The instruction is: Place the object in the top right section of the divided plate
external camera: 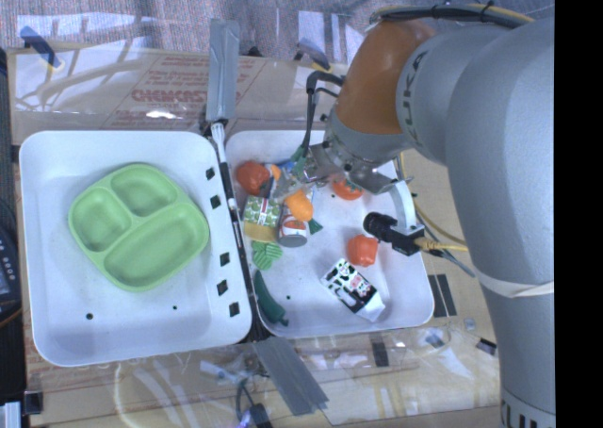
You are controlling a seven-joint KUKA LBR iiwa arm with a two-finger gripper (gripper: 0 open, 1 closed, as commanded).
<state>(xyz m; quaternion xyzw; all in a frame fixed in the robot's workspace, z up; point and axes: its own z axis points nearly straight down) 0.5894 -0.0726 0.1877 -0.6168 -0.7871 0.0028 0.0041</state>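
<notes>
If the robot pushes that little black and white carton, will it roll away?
Probably not. The black and white carton looks boxy with flat sides, lying on the right bin's floor, so it would likely slide rather than roll. It seems small and probably light, so a nudge might spin it.

Plate (138, 224) sections all bare, open from above. Right bin (415, 299) crowded w/ toys; arm (452, 87) overhangs it.

The arm's wrist covers the gripper (316, 174) — whether its fingers are apart or closed can't be made out. The orange piece (347, 190) under the wrist is half hidden, and the heap (273, 209) by the divider is too jumbled to name — just colours.
</notes>
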